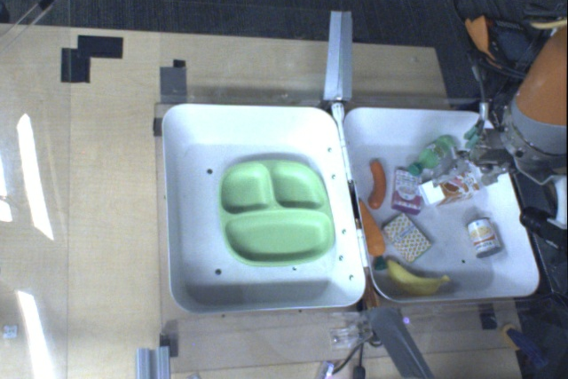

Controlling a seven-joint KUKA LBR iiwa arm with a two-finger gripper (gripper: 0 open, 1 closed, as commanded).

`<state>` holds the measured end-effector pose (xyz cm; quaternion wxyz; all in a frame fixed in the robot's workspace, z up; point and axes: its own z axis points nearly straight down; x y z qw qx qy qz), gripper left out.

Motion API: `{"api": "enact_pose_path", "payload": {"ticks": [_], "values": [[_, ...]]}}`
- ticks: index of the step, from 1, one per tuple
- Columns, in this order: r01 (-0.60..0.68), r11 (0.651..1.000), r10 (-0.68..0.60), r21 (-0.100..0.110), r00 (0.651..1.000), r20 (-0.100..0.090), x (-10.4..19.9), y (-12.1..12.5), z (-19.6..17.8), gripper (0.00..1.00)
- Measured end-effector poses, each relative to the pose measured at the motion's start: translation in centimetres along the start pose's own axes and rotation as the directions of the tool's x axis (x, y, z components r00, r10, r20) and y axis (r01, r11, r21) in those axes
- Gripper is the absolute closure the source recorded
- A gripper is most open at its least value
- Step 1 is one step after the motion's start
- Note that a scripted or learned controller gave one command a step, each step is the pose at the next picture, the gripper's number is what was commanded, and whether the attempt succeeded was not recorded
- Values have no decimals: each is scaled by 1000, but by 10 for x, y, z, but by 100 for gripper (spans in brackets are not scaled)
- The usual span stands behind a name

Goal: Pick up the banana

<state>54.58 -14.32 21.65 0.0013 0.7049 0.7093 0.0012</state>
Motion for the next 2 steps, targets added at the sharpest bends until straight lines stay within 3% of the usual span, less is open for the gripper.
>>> {"api": "enact_pose_path", "payload": {"ticks": [1, 2], "values": [[-2, 1000, 2, -3, 1000, 1, 11, -57, -111, 0], [29, 1000, -29, -1, 1000, 1, -7, -58, -82, 0]]}}
